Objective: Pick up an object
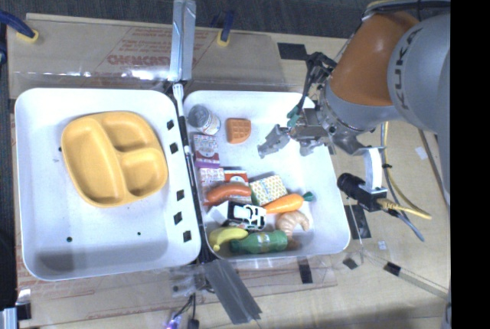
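Note:
In the right bin (325, 190) lie several toy foods: an orange waffle (238, 130), a silver can (201, 118), a red sausage (227, 191), a carrot (285, 203), a patterned box (268, 187), a banana (224, 234), a green bottle-like item (261, 242) and a bread piece (295, 221). My gripper (289, 142) hangs over the bare upper right part of this bin, to the right of the waffle and above the carrot. Its fingers stand apart with nothing between them.
The left bin (46, 236) holds a yellow divided plate (113, 157). A purple-and-white packet (205, 148) and a black-and-white item (249, 216) also lie in the right bin. A metal divider (182, 40) stands between the bins at the back.

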Robot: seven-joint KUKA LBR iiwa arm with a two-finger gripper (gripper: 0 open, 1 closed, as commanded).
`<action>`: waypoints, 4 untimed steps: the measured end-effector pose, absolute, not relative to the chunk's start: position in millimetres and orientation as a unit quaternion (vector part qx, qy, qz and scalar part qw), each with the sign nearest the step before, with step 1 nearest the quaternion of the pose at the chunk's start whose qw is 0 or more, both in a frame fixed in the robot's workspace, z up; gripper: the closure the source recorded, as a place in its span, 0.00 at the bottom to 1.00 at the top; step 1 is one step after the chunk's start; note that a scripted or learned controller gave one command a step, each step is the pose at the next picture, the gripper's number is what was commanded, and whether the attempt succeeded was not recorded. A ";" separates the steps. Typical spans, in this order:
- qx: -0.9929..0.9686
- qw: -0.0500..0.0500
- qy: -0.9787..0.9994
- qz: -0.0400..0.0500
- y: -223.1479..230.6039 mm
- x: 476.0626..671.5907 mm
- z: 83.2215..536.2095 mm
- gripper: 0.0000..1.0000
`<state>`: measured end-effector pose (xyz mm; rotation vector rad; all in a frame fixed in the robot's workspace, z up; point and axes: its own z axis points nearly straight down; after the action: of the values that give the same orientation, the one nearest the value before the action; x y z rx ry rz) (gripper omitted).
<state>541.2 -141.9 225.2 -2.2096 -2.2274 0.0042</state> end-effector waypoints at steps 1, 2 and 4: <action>-0.655 -0.002 -0.755 -0.001 -117.7 489.4 104.0 0.00; -0.760 -0.005 -0.650 -0.002 -108.6 536.4 98.8 0.00; -0.695 -0.007 -0.719 -0.003 -115.4 595.9 110.4 1.00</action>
<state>595.9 -115.4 110.4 -2.1943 -2.2677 -0.0084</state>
